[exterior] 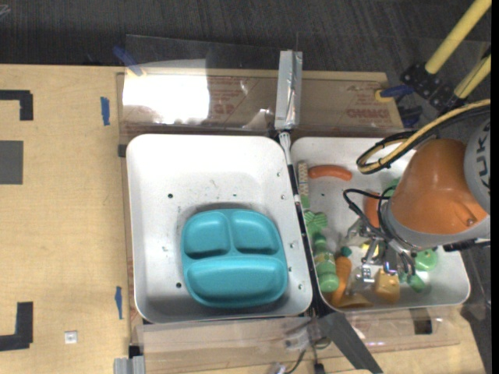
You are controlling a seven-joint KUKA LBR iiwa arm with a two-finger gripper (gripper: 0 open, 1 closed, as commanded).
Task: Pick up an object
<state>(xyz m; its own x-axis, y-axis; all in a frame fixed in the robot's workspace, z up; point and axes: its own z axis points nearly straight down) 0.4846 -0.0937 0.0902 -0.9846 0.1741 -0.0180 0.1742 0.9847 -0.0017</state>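
Note:
The right bin [327,150] holds several small toy foods. An orange carrot-like piece [329,173] lies near its back wall. A green leafy piece [316,229] and an orange and green piece [327,273] lie along its left wall. A tan block [387,287] and green bits [424,260] sit near the front. My gripper [376,265] is low in the front half of this bin, just above the tan block, under the orange wrist band [437,189]. The arm hides much of the bin's right side.
The left bin [156,170] holds a teal divided plate [232,256] in its front half. A clear plastic wall [288,92] stands behind both bins. Yellow and black cables [405,142] loop over the right bin's back corner.

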